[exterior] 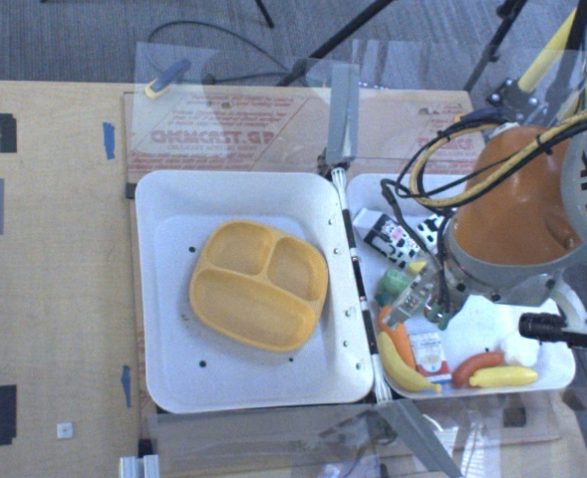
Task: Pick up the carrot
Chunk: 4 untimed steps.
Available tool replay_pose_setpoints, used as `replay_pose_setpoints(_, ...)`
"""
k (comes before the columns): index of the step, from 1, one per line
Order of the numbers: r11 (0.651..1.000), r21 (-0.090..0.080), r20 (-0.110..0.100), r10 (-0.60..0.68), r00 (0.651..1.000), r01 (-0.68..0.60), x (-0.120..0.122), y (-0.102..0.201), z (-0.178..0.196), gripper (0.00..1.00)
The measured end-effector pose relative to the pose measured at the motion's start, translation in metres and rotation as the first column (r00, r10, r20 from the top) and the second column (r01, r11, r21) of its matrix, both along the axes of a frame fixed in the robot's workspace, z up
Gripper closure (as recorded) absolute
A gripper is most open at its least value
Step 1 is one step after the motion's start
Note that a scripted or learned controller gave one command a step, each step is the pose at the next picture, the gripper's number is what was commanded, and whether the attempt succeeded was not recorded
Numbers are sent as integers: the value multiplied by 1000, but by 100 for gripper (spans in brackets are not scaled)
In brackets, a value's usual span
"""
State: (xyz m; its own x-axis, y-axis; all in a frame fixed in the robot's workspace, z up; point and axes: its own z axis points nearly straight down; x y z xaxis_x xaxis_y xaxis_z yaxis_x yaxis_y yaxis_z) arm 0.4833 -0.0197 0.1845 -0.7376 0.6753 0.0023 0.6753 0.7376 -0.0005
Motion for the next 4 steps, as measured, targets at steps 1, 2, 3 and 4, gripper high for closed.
replay_pose_setpoints(1,1000,-1,6,-13,1000,13,17,-7,80,100)
replay_pose_setpoints(2,1000,-2,6,-4,1000,4,-3,1,217,100)
replay_pose_setpoints(3,962,-2,5,274,962,-274,5,2,129,100)
replay_pose_setpoints(4,904,-1,5,427,904,-427,-3,26,0,100)
